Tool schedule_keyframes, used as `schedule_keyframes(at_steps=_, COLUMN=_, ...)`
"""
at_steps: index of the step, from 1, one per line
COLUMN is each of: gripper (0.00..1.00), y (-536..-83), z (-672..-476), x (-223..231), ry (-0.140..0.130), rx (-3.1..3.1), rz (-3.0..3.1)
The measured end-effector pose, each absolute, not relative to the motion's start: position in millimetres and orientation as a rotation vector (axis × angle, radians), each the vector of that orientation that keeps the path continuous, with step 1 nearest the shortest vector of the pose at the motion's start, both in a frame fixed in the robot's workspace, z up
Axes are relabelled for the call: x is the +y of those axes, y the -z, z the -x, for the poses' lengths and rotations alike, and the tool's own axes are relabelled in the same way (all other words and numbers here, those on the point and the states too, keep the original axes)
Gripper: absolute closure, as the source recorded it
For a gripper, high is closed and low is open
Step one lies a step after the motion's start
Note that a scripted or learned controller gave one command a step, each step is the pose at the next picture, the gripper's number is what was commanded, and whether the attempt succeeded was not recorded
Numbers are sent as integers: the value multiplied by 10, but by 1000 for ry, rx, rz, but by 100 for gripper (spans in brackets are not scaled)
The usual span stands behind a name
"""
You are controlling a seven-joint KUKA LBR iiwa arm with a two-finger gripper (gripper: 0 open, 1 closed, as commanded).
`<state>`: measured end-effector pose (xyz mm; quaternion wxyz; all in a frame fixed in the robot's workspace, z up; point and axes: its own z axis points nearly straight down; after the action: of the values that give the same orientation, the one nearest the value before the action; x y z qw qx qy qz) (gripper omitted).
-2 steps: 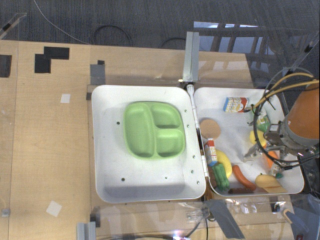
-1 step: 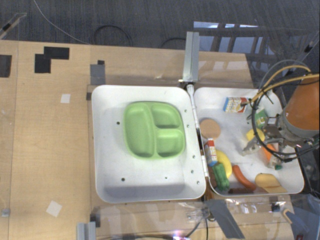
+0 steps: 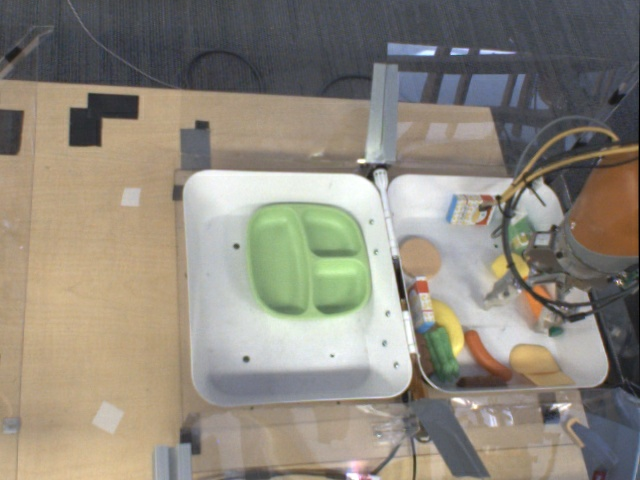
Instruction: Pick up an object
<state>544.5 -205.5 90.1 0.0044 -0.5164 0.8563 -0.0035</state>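
Two metal fingers of the gripper [image 3: 512, 290] are hanging spread apart over the right-hand shallow white bin [image 3: 440, 203], with nothing between them. By my reading, the arm is lining up for a grab and not yet lifting anything. The nearest candidates are lying just beside the fingertips: a small yellow lump [image 3: 503, 266] on the far side and a narrow orange piece [image 3: 533, 306] close under the wrist, partly hidden by cables, so its shape is hard to tell. The next move is probably calling for a short descent and a closing of the fingers squarely around one of these.

Further out in the same bin, a tan bread-like roll [image 3: 534, 360], a red sausage shape [image 3: 484, 356], a yellow banana-like toy [image 3: 448, 326], a dark green vegetable shape [image 3: 441, 354], a round brown disc [image 3: 420, 258] and a small printed carton [image 3: 468, 209] are sitting apart from the fingers. The crowding near the front wall is leaving little room there. In the left white bin [image 3: 210, 268], a light green divided plastic tray [image 3: 306, 259] is lying alone, well apart from the arm.
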Motion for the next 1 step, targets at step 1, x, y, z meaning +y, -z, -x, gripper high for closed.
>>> schedule_keyframes(at_steps=1, gripper=100, y=-1045, z=-5500, x=-2027, ry=22, rx=2672, rz=1604)
